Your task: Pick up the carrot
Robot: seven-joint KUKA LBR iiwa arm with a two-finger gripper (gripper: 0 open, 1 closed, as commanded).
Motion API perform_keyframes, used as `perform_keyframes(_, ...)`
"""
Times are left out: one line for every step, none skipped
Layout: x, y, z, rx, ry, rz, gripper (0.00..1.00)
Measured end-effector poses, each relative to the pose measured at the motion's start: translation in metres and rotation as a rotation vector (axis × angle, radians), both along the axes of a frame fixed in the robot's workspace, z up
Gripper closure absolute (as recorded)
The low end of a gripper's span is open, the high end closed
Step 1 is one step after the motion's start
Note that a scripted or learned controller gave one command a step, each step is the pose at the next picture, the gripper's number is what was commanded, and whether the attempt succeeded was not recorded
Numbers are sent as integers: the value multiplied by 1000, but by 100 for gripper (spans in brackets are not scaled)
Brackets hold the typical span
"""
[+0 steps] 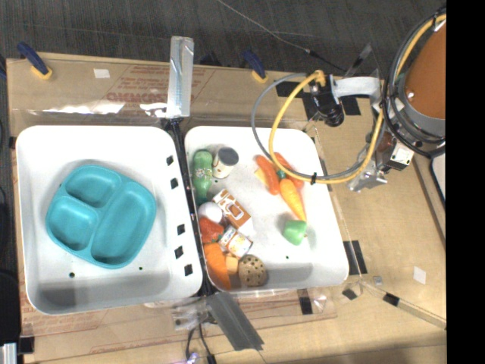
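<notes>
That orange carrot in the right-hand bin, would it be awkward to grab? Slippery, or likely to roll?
The carrot looks like smooth moulded plastic, so probably stiff and light, and perhaps a bit slippery. Its rounded, tapering shape suggests it may roll or pivot if nudged. It lies close beside other orange pieces, which could get bumped.

A teal divided plate lies in the middle of the left bin. In the right bin, a green vegetable, a small tin, snack packets and a cookie crowd its left edge; a green pepper sits nearer its right edge.
</notes>
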State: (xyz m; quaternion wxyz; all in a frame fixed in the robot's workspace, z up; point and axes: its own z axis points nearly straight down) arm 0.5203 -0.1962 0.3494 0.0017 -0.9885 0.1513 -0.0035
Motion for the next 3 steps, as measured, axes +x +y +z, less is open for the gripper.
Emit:
perform_keyframes(48,-12,-45,2,5,106,100)
perform_keyframes(110,-11,0,0,0,110,100)
perform_keyframes(55,-12,-100,5,12,109,100)
